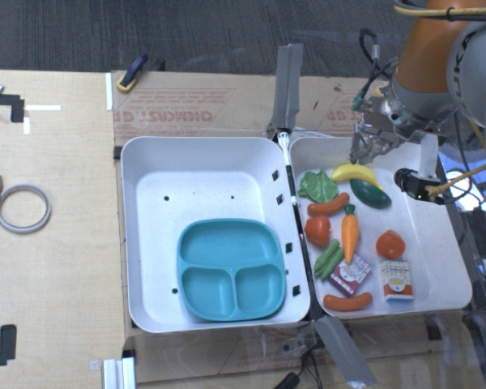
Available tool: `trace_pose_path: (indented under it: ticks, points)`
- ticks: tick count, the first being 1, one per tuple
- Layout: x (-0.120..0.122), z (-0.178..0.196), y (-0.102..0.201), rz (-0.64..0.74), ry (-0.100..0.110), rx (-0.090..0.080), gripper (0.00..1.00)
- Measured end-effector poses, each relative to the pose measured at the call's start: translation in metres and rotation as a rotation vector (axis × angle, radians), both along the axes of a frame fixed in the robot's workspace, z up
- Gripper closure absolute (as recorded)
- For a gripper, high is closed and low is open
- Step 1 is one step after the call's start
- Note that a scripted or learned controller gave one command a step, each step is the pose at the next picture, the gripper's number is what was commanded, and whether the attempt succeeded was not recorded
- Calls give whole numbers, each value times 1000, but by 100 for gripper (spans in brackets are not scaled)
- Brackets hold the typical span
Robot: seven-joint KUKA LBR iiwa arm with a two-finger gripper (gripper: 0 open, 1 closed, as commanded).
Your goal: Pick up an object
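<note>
The right bin (445, 250) holds toy food: a yellow banana (354, 173), a dark green avocado (369, 194), a green leaf (317, 186), two sausages (328, 207) (347, 302), a carrot (350, 233), two tomatoes (317, 230) (390, 244), a green pea pod (328, 258), a red packet (351, 275) and a small carton (397, 281). My gripper (363, 154) hangs at the bin's far edge, just above the banana's far end, with nothing seen between its fingers.
The left bin (146, 241) holds a teal divided plate (231, 270). A roll of tape (20, 208) lies on the wooden bench at left. A grey post (287, 87) stands between the bins at the back. Cables (449, 185) hang right of the gripper.
</note>
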State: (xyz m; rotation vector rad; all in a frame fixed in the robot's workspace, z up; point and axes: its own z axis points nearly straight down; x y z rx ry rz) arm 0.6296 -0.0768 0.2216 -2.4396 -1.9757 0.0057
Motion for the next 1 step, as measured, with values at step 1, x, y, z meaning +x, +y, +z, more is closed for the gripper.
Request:
trace_pose_path:
  ticks: [1]
  points:
    - [27, 51, 63, 68, -3, -1, 100]
